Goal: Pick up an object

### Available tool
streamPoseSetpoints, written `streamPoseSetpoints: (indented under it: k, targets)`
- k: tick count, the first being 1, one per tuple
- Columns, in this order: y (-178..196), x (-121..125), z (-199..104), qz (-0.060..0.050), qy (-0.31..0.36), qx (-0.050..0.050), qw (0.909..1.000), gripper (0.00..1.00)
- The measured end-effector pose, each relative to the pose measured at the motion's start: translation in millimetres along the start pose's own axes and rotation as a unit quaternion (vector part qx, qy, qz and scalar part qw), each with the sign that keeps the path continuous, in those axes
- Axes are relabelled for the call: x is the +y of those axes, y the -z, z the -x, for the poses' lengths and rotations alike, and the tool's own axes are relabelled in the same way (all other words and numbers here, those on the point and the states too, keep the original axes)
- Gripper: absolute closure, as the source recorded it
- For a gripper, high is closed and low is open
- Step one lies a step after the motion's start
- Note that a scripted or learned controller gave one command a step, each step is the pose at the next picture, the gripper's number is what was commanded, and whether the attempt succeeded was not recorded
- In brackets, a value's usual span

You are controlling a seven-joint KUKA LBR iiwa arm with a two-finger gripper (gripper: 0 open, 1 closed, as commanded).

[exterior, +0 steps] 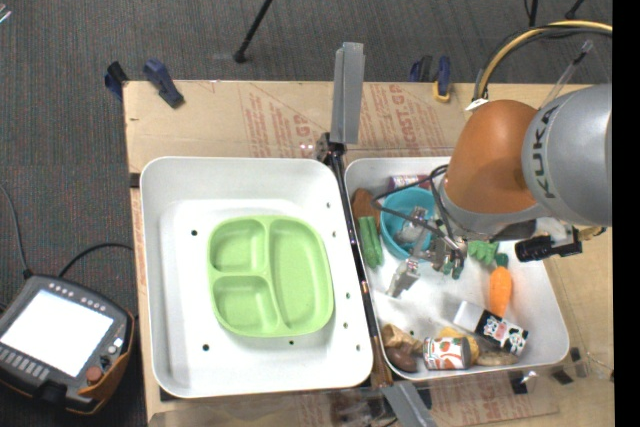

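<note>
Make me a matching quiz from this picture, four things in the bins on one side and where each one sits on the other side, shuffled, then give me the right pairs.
Things:
1. green divided plate
2. toy carrot
3. teal bowl
4. small can with an orange label

Places:
A. near front edge of the right bin
B. middle of the left bin
C. right bin, just left of the arm's orange band
D. right side of the right bin, below a green piece

Pairs: 1-B, 2-D, 3-C, 4-A
</note>
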State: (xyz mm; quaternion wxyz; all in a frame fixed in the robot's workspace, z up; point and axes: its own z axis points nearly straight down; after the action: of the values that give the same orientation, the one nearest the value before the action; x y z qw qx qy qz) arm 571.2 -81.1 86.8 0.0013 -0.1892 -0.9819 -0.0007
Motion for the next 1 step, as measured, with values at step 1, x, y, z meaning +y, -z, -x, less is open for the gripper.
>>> streamPoseSetpoints:
  k: [1]
  targets:
    - [-0.7,5.1,57.1,-0.001,-0.034,0.003,0.9994,0.0]
